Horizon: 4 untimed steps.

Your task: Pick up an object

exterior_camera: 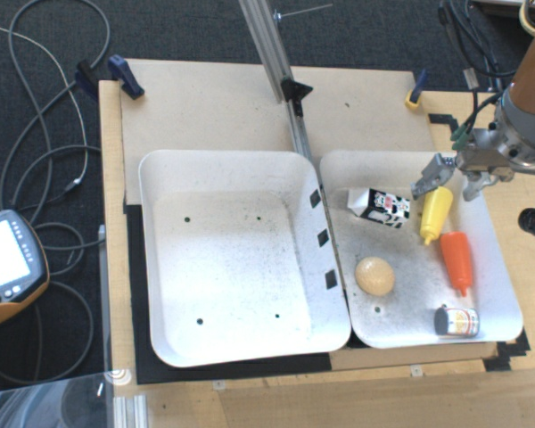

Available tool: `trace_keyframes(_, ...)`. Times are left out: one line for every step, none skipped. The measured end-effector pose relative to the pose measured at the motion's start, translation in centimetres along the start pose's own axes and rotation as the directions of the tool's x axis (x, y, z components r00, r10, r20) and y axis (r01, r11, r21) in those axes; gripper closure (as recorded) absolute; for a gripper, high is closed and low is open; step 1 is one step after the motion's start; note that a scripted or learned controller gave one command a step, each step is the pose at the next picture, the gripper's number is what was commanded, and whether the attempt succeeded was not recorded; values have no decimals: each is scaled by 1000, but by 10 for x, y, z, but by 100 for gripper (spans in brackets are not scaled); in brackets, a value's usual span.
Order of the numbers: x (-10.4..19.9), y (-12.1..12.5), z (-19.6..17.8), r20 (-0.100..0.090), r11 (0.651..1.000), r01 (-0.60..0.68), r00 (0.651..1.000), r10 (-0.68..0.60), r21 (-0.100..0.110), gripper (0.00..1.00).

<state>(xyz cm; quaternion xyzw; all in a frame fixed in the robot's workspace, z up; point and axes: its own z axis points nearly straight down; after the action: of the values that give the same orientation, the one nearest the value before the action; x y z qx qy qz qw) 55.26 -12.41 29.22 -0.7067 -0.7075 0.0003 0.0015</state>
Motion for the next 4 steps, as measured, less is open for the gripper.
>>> trace_keyframes(0, 0, 0, 0, 1000, -1, 1000, 1, -1, 0)
trace_keyframes(6, -7, 58, -1, 1000, -1, 1000, 1, 5, 0)
trace_keyframes(13, -7, 120, -1, 1000, 0, 1000, 0, 7, 0)
trace_keyframes(13, -8, 163, -1, 1000, -1, 1000, 1, 5, 0)
